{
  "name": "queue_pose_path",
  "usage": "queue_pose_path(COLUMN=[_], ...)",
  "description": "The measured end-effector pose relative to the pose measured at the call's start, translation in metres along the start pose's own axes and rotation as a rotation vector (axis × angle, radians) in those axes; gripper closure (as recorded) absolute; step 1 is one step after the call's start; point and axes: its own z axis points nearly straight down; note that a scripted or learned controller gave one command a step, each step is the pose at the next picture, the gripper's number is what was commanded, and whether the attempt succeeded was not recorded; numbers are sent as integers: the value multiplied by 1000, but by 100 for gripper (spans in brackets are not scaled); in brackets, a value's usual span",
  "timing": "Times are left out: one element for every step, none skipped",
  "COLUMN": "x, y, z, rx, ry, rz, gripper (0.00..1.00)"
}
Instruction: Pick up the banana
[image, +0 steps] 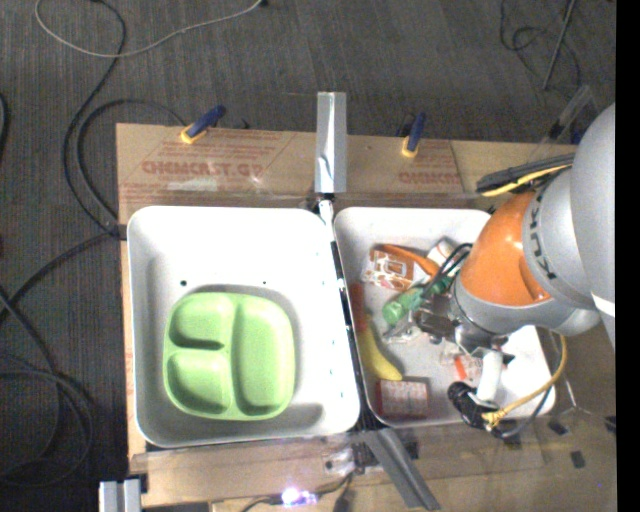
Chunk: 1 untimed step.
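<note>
The yellow banana (379, 356) lies along the left wall of the right bin (352, 400), its length running from upper left to lower right. The arm reaches in from the right, its orange band above the bin's middle. The gripper (428, 322) hangs low just right of the banana, over a green object (399, 307), a short gap from the fruit. The wrist hides much of the gripper's end.
A brown box (402, 397) sits just below the banana. An orange and white packet (393, 265) lies at the back of the right bin. The left bin (150, 240) holds a green divided plate (232, 354). A yellow cable (525, 398) loops under the wrist.
</note>
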Motion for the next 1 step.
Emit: queue_pose_path(x=[0], y=[-10], z=[6], rx=[-33], ry=[-2], rz=[-32], gripper=[0])
